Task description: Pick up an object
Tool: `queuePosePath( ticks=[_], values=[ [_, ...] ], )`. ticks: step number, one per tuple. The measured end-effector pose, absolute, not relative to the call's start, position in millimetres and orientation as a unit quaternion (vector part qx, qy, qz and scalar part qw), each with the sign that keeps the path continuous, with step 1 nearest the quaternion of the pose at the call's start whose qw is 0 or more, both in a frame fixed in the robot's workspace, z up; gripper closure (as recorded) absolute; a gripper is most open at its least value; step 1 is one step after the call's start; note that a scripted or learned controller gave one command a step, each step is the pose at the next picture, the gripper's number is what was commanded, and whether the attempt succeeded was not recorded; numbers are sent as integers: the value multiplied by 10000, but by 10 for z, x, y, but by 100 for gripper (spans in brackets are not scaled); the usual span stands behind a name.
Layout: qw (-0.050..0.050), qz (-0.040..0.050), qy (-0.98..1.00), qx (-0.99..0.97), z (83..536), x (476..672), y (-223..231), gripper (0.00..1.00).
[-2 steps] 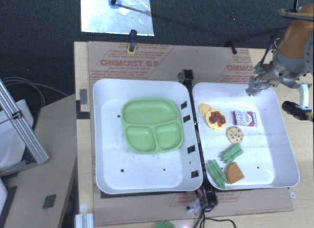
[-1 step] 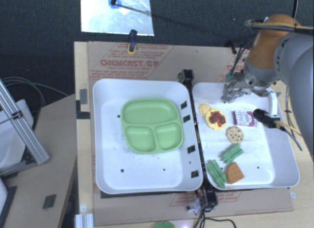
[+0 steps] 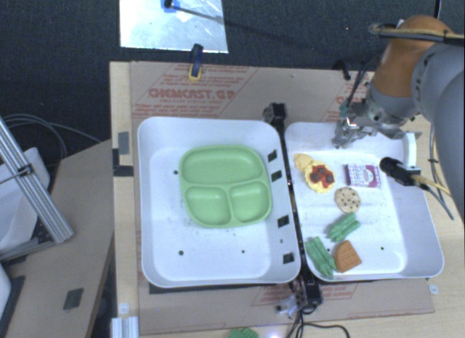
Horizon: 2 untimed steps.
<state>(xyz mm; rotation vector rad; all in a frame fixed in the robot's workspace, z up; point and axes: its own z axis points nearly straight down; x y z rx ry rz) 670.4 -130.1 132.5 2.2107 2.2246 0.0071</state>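
Front of right bin: orange cracker [image 3: 347,256] beside green beans [image 3: 320,256]; I see nothing gripping them.
Mid right bin: cookie [image 3: 348,199], purple packet [image 3: 362,175], pizza piece [image 3: 320,176], all lying loose.
Left bin: green divided plate [image 3: 224,185].
Arm: I see it reaching in from the right, orange band up, wrist bent down.
Gripper [image 3: 347,134]: low over the right bin's [image 3: 418,246] far edge, apart from the food.
Jaws: I cannot tell their spread.

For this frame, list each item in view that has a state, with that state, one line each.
Gripper: over the right bin's far edge, nothing seen between its fingers.
Green divided plate: flat in the left bin, compartments bare.
Purple packet: lying flat in the right bin.
Cookie: lying flat, apart from the packet.
Green beans: lying loose beside the toast.
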Motion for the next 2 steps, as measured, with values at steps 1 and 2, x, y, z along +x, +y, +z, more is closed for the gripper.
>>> queuePosePath(
  ticks=[1, 2],
  values=[
    [25, 14, 7090, 7052, 851, 6333, -975, 100],
    [29, 15, 7078, 7064, 866, 6344, -994, 0]
  ],
)
